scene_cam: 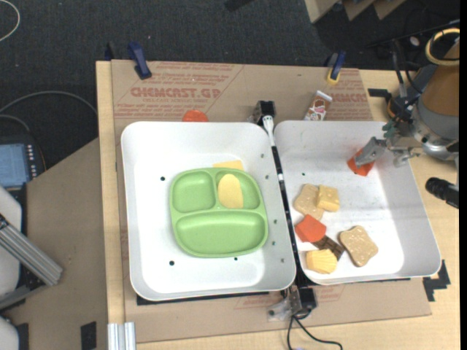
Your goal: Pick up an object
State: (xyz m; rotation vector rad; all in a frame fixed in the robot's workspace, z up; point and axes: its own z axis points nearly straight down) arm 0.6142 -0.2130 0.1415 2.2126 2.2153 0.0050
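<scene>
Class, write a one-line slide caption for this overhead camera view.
Gripper over an orange piece in the right bin; green divided plate in the left bin.

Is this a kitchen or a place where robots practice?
Probably a robot practice lab, not a kitchen. The arm's tool reaches over two white bins clamped to a cardboard-covered bench, the food pieces look like toys, and cables lie around.
</scene>
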